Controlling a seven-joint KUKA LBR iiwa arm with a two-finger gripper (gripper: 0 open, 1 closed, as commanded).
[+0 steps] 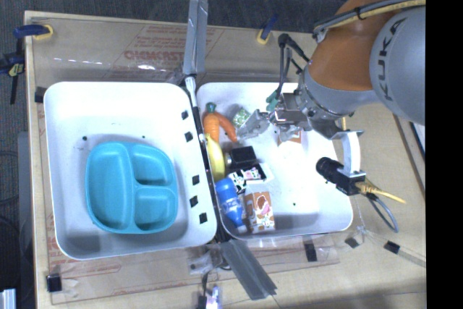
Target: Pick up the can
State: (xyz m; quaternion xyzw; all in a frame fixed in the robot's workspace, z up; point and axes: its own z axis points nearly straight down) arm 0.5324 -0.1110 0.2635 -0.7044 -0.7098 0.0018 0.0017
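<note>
Can (231,203), blue, lies along right bin's (329,217) divider wall at 7 o'clock, wedged among clutter; gripper (269,118) hovers at 12, whether open I cannot tell.

two white bins (65,155), one blue divided tray (132,187), one carrot (214,127), one banana (215,159), one blue bottle (230,204)

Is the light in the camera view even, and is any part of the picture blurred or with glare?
Camera view: light is soft and fairly even; the white bins look bright, nearly washed out; glare streaks lie on the clear sheet over the bench top; the small items near the gripper look soft and hard to read.
</note>
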